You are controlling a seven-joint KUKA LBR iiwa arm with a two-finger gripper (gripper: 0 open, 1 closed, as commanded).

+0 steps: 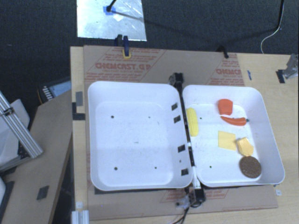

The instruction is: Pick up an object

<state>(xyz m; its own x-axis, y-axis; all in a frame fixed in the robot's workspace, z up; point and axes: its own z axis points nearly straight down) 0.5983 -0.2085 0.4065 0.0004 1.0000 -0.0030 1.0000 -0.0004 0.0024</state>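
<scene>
- Camera view: the bench [154,59] bears the left bin [96,139] and the right bin [266,125] side by side, and every candidate for the pick lies in the right bin.
- The yellow corn cob [192,121] lies along that bin's left wall, about midway between its far and near edges; it is so close to the wall that a finger may not fit on that side.
- The orange piece [225,106] sits toward the far edge, with the red pepper [233,121] just beside it on the near side. The two are crowded, so a grasp on either risks nudging the other.
- The flat yellow slice [227,140] lies near the bin's middle, touching or almost touching the yellow chunk [245,146]. The slice looks too thin to pinch easily.
- The brown round disc [251,166] rests by the near right corner, a little apart from the chunk.
- Whether the gripper is wide or narrow I cannot tell from this view.
- Judgement: the pick has not begun. The yellow chunk or the orange piece looks the best target, being thick enough to pinch.
- To do it well, I would come straight down over the chosen piece with fingers spread, turned so that they straddle its shorter side and miss its neighbours, then close and lift slowly.
</scene>
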